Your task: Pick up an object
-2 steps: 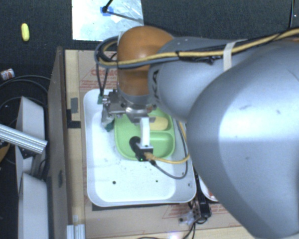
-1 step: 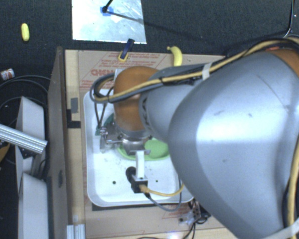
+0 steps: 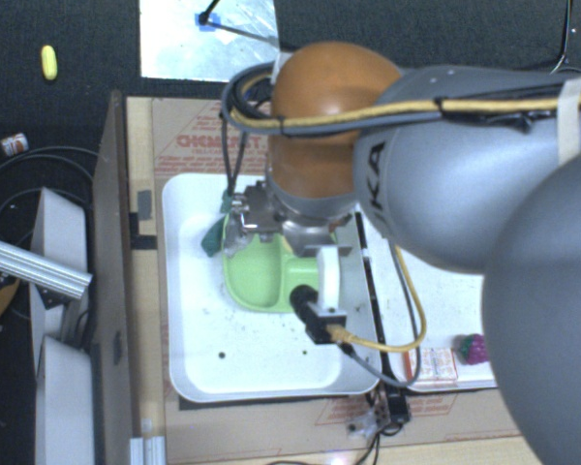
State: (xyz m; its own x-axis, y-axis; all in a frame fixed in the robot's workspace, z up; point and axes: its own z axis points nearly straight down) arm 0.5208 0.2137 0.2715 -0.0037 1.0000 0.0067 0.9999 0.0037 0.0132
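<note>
Arm (image 3: pixel 436 153) over left bin (image 3: pixel 189 289), green bowl (image 3: pixel 257 279) beneath

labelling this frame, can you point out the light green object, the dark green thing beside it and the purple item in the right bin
light green object (image 3: pixel 255 277), camera view, its flat middle
dark green thing (image 3: pixel 213 237), camera view, its visible body
purple item (image 3: pixel 473 348), camera view, its centre

"ka" on the grey arm (image 3: pixel 436 192); cardboard (image 3: pixel 189 143) print (red) unreadable
</note>
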